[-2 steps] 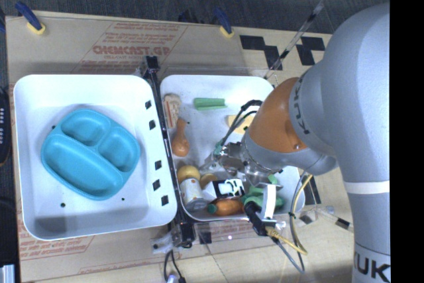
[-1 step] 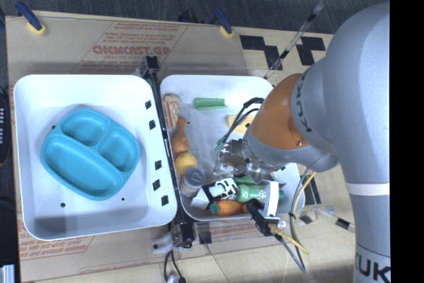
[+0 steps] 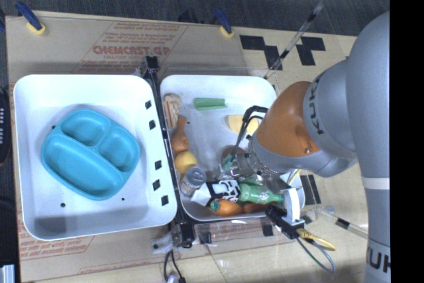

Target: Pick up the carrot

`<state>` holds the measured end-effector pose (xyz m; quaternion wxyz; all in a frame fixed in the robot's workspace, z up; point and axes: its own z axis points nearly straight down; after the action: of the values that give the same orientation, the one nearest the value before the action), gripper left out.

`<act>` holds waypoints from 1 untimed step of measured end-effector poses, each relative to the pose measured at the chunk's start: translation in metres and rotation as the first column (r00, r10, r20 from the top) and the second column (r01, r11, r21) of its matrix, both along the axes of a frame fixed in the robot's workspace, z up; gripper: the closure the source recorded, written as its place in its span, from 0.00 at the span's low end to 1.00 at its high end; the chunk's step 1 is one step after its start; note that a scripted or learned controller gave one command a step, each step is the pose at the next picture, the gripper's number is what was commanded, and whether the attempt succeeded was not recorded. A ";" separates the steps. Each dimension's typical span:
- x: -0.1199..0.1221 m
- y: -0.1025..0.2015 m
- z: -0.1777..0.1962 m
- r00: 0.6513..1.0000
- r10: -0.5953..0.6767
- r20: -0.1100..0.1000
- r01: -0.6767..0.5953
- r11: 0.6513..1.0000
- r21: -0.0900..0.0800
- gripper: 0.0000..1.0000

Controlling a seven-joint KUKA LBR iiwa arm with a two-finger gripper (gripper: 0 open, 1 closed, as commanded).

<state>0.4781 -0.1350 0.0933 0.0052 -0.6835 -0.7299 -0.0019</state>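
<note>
Here, going from the left, the left bin (image 3: 26, 142) holds a blue divided plate (image 3: 91, 152) and plays no part in the move. The right bin (image 3: 218, 81) is the crowded one: along its left wall sit a slice of bread (image 3: 173, 107), a yellow lemon-like fruit (image 3: 185, 160) and a small grey cup (image 3: 194, 177), with a green strip (image 3: 210, 103) near the far wall. The carrot (image 3: 226, 208) lies at the near edge of this bin, against the front wall, its long axis running roughly left to right. Just beside it, on the right and slightly farther back, lies a green bottle-shaped item (image 3: 255, 194), and a black-and-white item (image 3: 228, 189) rests just behind it. The pincer (image 3: 240, 169) hangs under the orange band of the arm (image 3: 291, 129), above the clutter; the carrot lies toward the near side of it, slightly left. Whether the pincer is spread or closed cannot be made out, and nothing is seen held in it. I judge the room tight: wall in front, neighbours behind
</note>
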 end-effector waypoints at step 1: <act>0.001 0.000 -0.001 0.952 0.307 0.007 -0.307 0.952 -0.008 1.00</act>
<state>0.4794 -0.1346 0.0928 0.0000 -0.5617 -0.8273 -0.0016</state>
